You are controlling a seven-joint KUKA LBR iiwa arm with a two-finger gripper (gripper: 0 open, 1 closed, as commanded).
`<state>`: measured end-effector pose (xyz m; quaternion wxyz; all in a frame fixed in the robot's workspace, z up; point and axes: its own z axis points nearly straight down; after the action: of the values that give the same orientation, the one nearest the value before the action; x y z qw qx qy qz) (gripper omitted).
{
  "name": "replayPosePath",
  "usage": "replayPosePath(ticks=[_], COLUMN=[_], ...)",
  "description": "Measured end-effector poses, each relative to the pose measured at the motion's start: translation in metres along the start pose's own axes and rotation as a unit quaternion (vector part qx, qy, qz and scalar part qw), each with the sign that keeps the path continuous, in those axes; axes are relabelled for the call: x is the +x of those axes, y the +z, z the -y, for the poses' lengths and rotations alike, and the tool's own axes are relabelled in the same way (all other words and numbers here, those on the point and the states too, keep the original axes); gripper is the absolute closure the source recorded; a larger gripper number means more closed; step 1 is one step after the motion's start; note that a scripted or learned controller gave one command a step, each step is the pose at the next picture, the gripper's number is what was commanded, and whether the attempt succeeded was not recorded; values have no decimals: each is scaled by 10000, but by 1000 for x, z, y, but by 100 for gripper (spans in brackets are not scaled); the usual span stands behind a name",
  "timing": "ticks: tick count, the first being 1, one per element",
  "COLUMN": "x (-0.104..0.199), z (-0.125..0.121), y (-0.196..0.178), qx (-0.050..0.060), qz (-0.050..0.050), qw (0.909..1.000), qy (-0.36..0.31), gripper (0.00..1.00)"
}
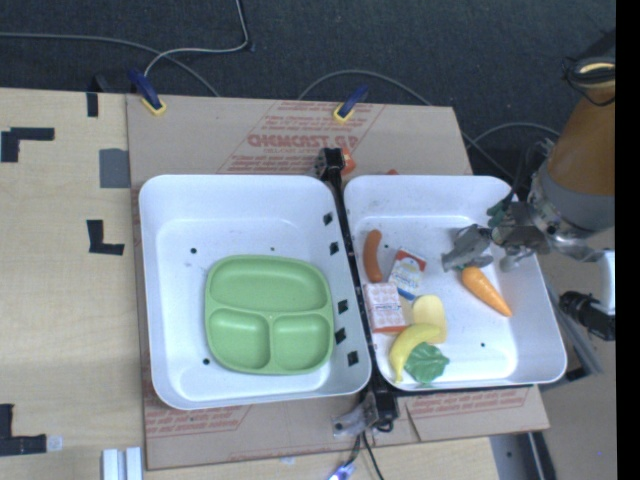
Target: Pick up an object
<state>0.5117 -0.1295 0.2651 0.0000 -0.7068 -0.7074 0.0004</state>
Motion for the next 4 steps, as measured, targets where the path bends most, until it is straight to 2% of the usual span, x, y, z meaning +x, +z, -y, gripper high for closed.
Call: replayPosePath(ticks=[1, 2, 3, 4], x=[-95, -80, -34, -32], z=[-34, -57, -107, -142], y=[88, 178, 178, 182], qx=[19, -21, -36, 338], qz=[1, 6, 6, 7], qw=[10000, 10000, 10000, 9994], qy=[10, -2, -13, 85], gripper=[0, 0, 0, 0])
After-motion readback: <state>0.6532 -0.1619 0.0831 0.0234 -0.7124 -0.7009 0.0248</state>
